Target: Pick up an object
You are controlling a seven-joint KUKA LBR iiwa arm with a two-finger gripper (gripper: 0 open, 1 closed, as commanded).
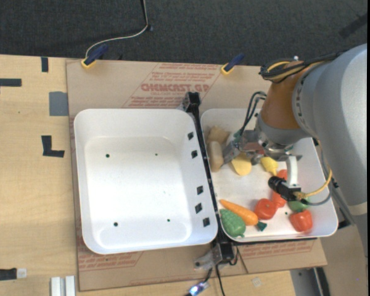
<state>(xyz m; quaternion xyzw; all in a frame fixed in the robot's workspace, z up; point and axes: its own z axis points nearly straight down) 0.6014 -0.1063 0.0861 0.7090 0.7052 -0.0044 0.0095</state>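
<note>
Camera view: the gripper [243, 148] is hanging low in the right bin [320, 230], directly over a yellow toy [241, 166] that is lying just beside and below its tip. Finger state cannot be determined. The arm is reaching in from the right, wrist pitched steeply downward

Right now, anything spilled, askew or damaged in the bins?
Nothing stands out. The toy foods, including the carrot and tomato, all lie inside the right bin, none over the rim. The gripper is low among them.
</note>
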